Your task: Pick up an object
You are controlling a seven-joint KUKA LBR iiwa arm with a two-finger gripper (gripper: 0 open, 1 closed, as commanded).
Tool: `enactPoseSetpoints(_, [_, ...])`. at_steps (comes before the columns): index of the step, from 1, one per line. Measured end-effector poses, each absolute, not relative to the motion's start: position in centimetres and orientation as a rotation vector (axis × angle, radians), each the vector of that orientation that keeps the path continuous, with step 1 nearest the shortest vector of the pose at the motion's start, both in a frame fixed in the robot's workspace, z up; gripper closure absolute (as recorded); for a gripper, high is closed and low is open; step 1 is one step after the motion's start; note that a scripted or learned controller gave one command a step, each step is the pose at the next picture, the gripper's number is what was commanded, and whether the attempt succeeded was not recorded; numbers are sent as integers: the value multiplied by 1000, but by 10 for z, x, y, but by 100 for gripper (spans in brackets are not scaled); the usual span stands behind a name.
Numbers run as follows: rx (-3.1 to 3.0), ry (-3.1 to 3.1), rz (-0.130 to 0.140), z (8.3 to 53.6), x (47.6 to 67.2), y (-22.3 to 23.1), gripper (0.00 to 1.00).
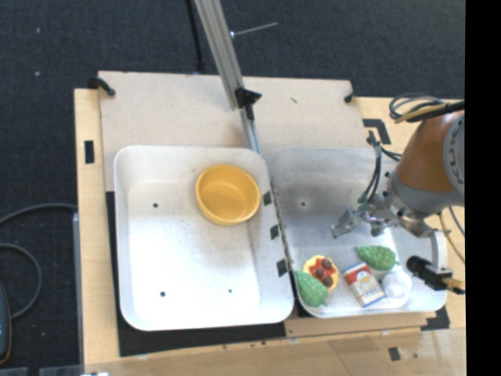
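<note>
My gripper (345,227) hangs over the middle of the right bin (313,180), angled down and to the left, with nothing visibly in it. Just right of it and nearer the front lies a green leafy item (377,256). Along the bin's front wall sit a red and white box (364,283), a yellow piece with red spots (322,270), a green knobbly item (313,291) and a small white object (397,285). A yellow bowl (228,194) stands upright in the left bin (129,233), near its back.
A slanted metal pole (220,41) runs from the top of the view down to the divider between the bins. The arm's orange band (427,159) and cables (415,108) crowd the right bin's right side. Bare bin floor lies behind the gripper.
</note>
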State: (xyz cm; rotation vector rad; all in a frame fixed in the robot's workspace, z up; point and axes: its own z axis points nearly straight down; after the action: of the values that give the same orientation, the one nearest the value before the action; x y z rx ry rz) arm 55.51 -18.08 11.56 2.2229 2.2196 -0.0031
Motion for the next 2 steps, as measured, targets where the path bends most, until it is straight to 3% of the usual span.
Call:
enactPoseSetpoints(1, [2223,2218,-5,100,555,-183,0])
enactPoseSetpoints(2, [2225,2212,1,112,556,-183,100])
